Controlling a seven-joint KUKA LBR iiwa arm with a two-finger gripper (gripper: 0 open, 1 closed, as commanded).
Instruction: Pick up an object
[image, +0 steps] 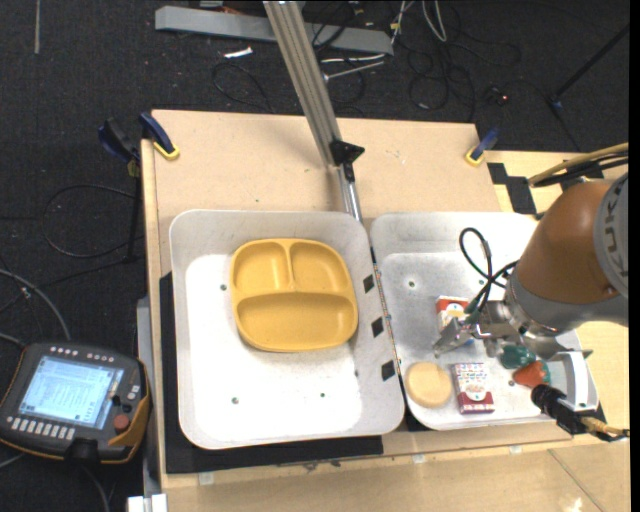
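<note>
gripper (452, 335) over right bin (420, 260), finger state cannot tell | small carton (452, 310) just beside fingertips | red-white box (473, 388) and round tan disc (429, 383) below, near front wall

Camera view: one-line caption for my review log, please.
KUKA arm's gripper hovers low in the right bin near a round tan disc and small red-and-white box; yellow divided plate fills left bin.
</note>
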